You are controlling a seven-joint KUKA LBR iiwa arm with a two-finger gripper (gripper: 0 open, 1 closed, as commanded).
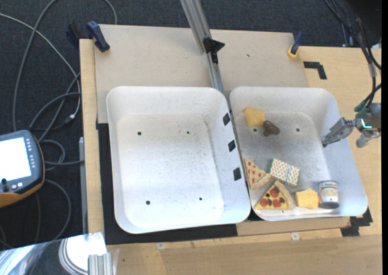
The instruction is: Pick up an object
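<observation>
1. I see the gripper [337,132] at the right rim of the right bin [339,110], reaching in from the right. It carries nothing I can make out; how its tip is set I cannot tell from this angle.

2. The things to pick all lie in the right bin. A small tin can [328,193] stands in the near right corner, just beside a yellow block [307,198].

3. A pizza slice [274,197] lies against the near wall, with a second wedge [255,172] and a patterned cracker [285,171] near it.

4. A yellow cheese piece [254,116] and a brown lump [270,128] touch each other near the bin's far left part.

5. From the gripper, the can is the nearest candidate, lying toward the camera. I judge a short move toward the near wall would bring it overhead.

6. The can stands upright, its long axis vertical, so no turning of the wrist seems needed. The pizza slice points its tip away from the near wall.

7. The left bin [121,104] holds nothing to pick.
</observation>
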